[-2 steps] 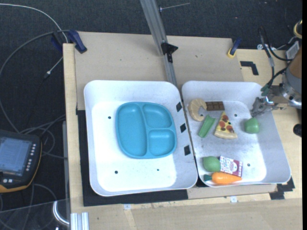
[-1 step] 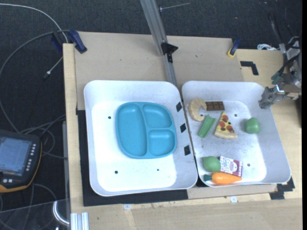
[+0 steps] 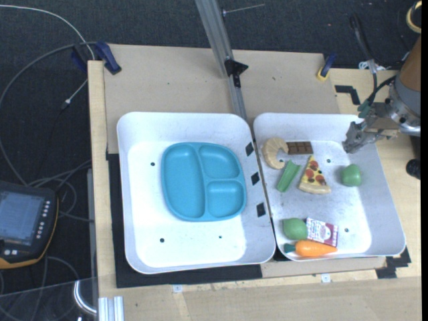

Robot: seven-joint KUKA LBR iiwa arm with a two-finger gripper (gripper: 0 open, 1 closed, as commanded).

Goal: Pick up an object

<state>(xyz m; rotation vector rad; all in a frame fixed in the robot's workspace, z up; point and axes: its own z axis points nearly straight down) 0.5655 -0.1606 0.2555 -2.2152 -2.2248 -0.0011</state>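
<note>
Bench bins below: my gripper (image 3: 354,141), finger state indiscernible, may descend past green ball (image 3: 351,175) and miss.

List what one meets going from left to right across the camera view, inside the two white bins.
Blue divided plate → bitten bagel → green pepper stick → pizza slice → green ball → hand.

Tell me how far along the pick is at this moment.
Nothing looks picked yet. The gripper sits over the far right corner of the right bin, with no object visible between its fingers. The nearest item, a green ball, rests on the bin floor, as do the pizza slice and carrot. The blue divided plate lies in the left bin. Reaching, grasping and lifting all remain.
</note>
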